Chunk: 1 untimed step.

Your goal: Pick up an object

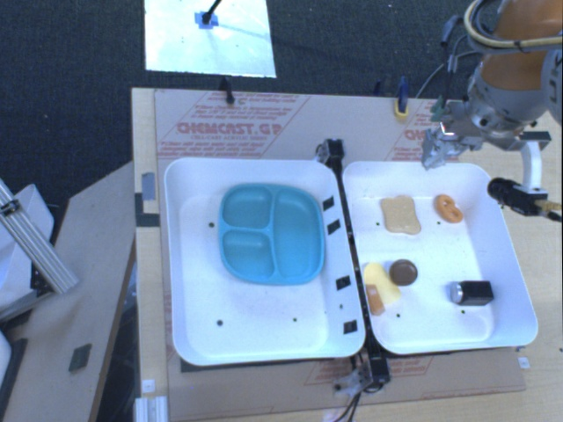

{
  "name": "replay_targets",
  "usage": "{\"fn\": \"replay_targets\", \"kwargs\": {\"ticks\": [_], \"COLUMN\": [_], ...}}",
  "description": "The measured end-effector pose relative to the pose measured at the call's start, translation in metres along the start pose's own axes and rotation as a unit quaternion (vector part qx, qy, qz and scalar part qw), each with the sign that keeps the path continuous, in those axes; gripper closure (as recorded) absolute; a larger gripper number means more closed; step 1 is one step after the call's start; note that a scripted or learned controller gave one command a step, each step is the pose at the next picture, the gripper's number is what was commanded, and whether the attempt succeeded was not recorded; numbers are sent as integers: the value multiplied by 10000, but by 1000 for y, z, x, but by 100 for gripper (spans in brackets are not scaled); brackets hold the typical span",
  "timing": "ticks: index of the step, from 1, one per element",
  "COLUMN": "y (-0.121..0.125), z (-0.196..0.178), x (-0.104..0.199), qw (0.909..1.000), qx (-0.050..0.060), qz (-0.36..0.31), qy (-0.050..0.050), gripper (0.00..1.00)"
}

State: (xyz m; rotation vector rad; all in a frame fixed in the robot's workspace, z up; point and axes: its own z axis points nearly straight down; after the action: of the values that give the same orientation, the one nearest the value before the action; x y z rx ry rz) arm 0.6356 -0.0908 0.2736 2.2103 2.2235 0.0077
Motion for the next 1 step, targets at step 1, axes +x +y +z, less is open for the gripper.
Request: {"fn": "replay_targets", "kwargs": {"ticks": [1], "y": [8], "z": [1], "x": [56], "qw": [10000], "qx": [20], "qz": [-8], "qy": [4], "gripper": [100]}}
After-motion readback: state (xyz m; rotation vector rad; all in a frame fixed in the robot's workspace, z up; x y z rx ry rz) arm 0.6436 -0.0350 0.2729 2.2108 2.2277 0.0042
